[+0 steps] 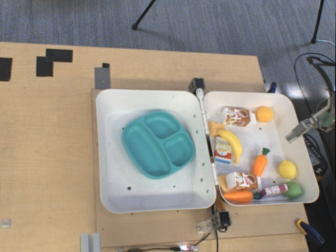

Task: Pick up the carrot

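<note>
The carrot (260,164) you want lies in the right bin (278,101), toward its near right part. It is a short orange toy, fat at the near end and narrowing toward a small green top that points to the far side, tilted a little to the right. It lies flat on the bin floor with bare white floor on its far side.

Look around it: a lemon (287,169) sits just to its right, and a banana (232,143) curves to its left, with a small carton (223,151) beside the banana. Near of the carrot you see a second carton (242,181), a flat orange piece (237,196) at the near rim, a purple marker (273,191) and a green ball (294,190) in the near right corner. Toward the far side, a brown carton (235,116) and an orange (264,114) sit side by side.

The left bin (121,193) holds a teal tray (157,143) with three compartments. Both bins rest on the desk (47,167).

The gripper (295,133) comes in from the right and sits over the right rim of the right bin, well apart from the carrot. You see it as a slim grey tip; whether the jaws are wide or narrow you cannot tell from this view. Nothing shows between them.
</note>
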